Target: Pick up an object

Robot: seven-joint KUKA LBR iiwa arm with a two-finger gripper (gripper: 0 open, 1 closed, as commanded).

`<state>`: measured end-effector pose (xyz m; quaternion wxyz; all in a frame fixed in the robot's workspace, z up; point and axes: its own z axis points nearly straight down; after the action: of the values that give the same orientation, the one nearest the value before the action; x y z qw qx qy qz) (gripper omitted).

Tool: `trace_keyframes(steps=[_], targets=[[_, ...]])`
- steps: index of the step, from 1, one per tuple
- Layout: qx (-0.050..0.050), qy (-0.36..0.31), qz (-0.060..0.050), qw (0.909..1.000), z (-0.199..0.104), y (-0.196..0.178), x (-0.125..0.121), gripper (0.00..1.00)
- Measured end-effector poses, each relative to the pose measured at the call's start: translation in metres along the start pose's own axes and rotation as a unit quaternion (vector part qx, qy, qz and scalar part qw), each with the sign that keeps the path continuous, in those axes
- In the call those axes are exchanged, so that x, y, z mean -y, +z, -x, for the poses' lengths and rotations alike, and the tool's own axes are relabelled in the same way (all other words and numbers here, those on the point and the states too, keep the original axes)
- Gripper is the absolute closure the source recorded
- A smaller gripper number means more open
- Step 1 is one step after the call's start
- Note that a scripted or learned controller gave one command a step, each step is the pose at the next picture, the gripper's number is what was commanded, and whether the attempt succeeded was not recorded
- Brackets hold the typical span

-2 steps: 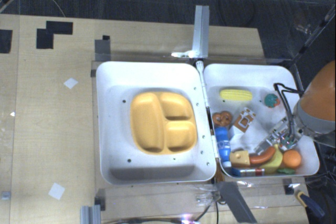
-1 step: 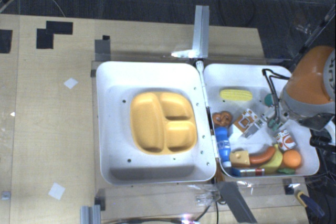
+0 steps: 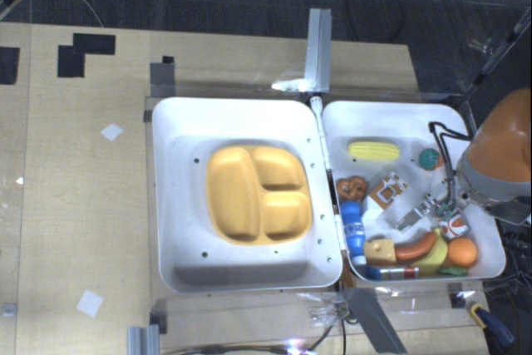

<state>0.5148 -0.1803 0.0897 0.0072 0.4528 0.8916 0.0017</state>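
Reach step under way: gripper [image 3: 428, 208] low in the right bin [image 3: 391, 114], lower right of frame, amid toy food beside the sausage [image 3: 414, 247] and orange [image 3: 462, 251]. Grip state impossible to tell. Next: closing squarely on one item, then lifting clear.

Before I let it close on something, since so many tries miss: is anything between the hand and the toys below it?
Nothing visible is in the way. The hand hangs in the right bin, over the pile, directly above the hot dog and orange.
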Motion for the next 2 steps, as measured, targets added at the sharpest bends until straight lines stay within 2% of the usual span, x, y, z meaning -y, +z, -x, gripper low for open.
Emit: trace_keyframes(steps=[1,2], targets=[[-0.001,-0.002,-0.001,1.0000,0.047,-0.019,-0.051,0.00],[-0.002,-0.104,-0.002,0.9946,0.046,-0.046,-0.021,0.00]])
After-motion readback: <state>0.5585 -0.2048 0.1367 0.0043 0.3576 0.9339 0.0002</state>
